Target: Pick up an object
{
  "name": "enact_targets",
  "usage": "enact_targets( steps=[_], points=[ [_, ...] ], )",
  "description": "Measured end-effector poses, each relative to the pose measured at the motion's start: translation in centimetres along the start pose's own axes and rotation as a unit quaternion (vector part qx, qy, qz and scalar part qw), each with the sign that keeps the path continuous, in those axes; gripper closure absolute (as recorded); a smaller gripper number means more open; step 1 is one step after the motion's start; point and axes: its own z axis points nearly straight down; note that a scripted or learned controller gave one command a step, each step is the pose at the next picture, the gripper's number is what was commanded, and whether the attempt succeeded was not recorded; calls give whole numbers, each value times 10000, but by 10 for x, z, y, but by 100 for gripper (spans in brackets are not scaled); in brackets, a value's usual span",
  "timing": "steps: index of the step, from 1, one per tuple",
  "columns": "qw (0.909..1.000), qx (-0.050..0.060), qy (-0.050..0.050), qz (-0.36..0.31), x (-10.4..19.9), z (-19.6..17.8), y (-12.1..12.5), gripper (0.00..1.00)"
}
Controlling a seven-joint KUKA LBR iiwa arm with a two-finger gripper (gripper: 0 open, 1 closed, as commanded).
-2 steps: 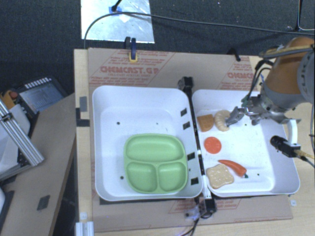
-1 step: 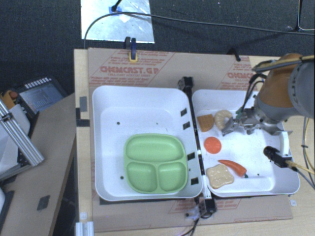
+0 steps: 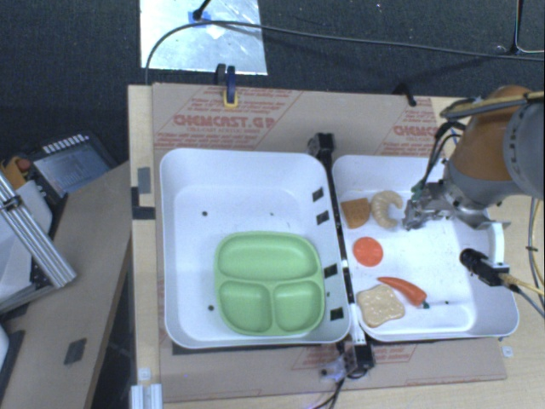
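The right bin (image 3: 477, 313) holds several toy foods. A tan square piece (image 3: 356, 212) and a beige curved piece (image 3: 387, 208) lie at its back left. An orange-red disc (image 3: 368, 250) sits in front of them. A red pepper (image 3: 403, 290) and a slice of toast (image 3: 380, 306) lie near the front left corner. My gripper (image 3: 414, 215) is low in the right bin, just right of the beige curved piece and close against it. I see nothing lifted off the bin floor.
The left bin (image 3: 187, 228) holds a green divided plate (image 3: 269, 281). A black divider with clips (image 3: 334, 220) runs between the bins. The grey arm (image 3: 485, 156) reaches over the right bin's back right. A black cable part (image 3: 481, 267) hangs over its right side.
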Motion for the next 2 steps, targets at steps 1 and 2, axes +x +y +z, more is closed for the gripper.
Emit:
enact_targets(
  steps=[1, 2],
  points=[
    [10000, -8, 2, -2, 3, -45, -3, 100],
    [10000, -23, -6, -2, -5, -106, 3, 100]
  ],
)
